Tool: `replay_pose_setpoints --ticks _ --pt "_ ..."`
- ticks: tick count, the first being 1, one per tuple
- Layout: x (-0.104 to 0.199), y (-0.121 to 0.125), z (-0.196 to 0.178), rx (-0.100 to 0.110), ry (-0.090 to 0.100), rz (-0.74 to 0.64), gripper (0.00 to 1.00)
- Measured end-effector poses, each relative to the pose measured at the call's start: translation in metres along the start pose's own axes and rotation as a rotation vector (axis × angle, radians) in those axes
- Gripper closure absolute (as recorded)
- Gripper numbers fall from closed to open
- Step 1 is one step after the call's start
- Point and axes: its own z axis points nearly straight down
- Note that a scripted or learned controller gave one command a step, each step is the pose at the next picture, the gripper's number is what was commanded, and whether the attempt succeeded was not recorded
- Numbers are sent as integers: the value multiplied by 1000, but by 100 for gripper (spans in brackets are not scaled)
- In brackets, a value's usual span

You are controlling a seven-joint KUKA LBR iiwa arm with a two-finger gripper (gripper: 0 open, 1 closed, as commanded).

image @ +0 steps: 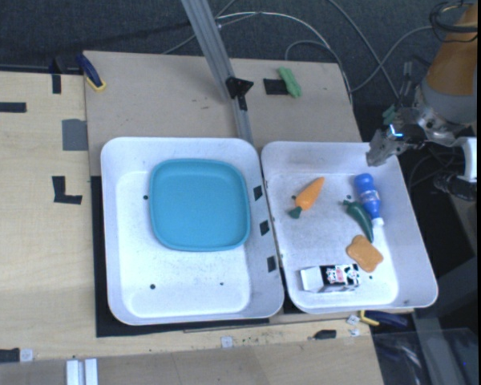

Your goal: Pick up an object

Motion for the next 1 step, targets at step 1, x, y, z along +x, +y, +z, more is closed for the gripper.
replay_pose_setpoints --ticks 1 --pt "0 1 -28 2 1 0 100"
